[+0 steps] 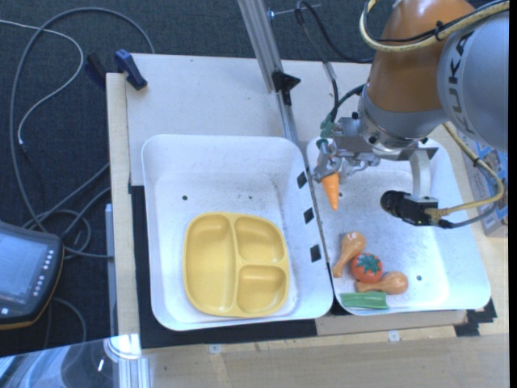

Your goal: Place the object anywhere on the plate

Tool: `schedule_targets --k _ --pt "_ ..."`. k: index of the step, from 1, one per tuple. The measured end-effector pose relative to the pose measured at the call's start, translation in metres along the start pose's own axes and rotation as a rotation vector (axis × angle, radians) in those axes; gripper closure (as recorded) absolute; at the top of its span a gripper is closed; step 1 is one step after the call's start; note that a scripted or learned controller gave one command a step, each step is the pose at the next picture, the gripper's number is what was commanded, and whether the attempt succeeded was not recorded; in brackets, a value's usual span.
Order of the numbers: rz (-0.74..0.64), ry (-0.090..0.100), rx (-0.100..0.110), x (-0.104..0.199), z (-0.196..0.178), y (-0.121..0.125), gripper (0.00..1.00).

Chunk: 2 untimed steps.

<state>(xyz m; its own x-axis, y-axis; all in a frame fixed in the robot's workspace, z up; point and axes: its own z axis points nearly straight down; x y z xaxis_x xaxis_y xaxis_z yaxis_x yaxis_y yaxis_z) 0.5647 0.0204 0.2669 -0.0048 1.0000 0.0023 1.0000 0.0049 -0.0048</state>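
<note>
A yellow plate with three compartments lies in the left bin. My gripper hangs over the left edge of the right bin, shut on an orange toy carrot that points down from between its fingers. The carrot is lifted off the bin floor, to the right of and farther back than the plate.
Near the right bin's front lie an orange drumstick-shaped toy, a red tomato, an orange piece and a green pod. A metal pole slants down between the bins. Cables trail at the left.
</note>
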Motion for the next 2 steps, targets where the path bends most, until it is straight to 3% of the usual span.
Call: schedule_targets --k 2 --pt "-0.002 0.001 0.0 0.099 0.012 -0.04 1.0"
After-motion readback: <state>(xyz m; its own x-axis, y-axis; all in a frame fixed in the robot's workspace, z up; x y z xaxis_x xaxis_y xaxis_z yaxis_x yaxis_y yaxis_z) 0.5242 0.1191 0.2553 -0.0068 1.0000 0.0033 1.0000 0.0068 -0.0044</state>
